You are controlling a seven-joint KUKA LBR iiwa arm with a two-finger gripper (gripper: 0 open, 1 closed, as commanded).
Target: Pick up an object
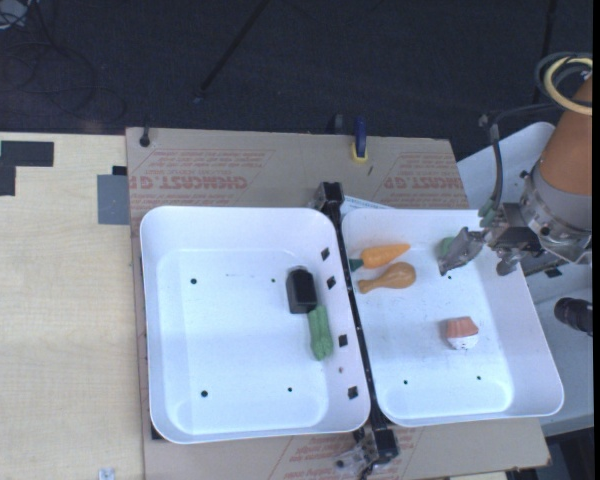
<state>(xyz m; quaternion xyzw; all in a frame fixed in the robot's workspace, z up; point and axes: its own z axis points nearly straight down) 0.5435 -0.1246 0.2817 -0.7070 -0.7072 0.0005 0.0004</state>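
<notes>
Red-and-white block (461, 332), orange carrot (384, 255), tan gourd (388, 279): lying loose in right bin (535, 388). Jaws (477, 249) apart, empty, nothing lifted yet.

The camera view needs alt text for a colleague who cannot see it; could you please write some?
A grey robot arm's claw hovers over the right bin, which holds a carrot, a tan pear-shaped toy and a small red-and-white object. The left bin holds a black block and a green piece.

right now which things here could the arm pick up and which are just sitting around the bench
Could be picked:
carrot
tan gourd-shaped toy
small red and white object
black block
green piece

Just lying about:
cardboard sheet
blue-handled clamp
cables
</notes>
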